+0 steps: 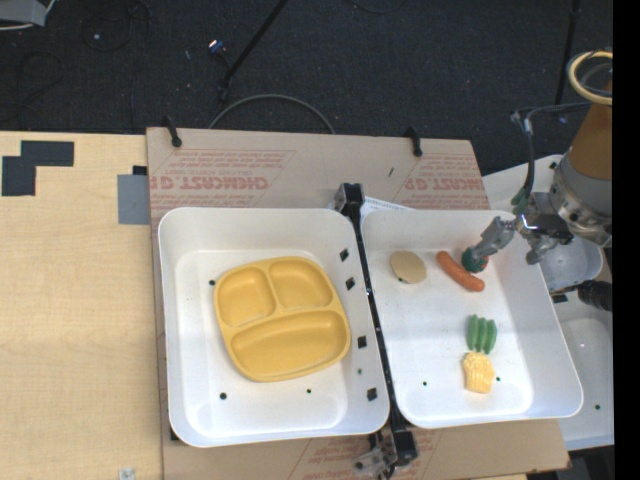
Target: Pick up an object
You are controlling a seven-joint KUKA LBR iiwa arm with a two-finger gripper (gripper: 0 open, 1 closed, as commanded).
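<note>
Camera view, from my seat: I see a carrot lying at a slant in the upper part of the right bin, its upper end touching or just under one finger of the hand. That finger reaches down-left to the carrot's tip; the other finger hangs to the right near the bin's far rim, so the hand looks spread, with nothing pinched between the fingers. Just left of the carrot sits a tan round piece, close to the divider between the bins. Lower in the same bin lies a green pod, and touching its lower end a yellow corn. The arm comes in from the right, grey wrist over the bin's right edge. The left bin holds a yellow tray with three compartments, lying flat. Both bins rest on cardboard on the desk.
</note>
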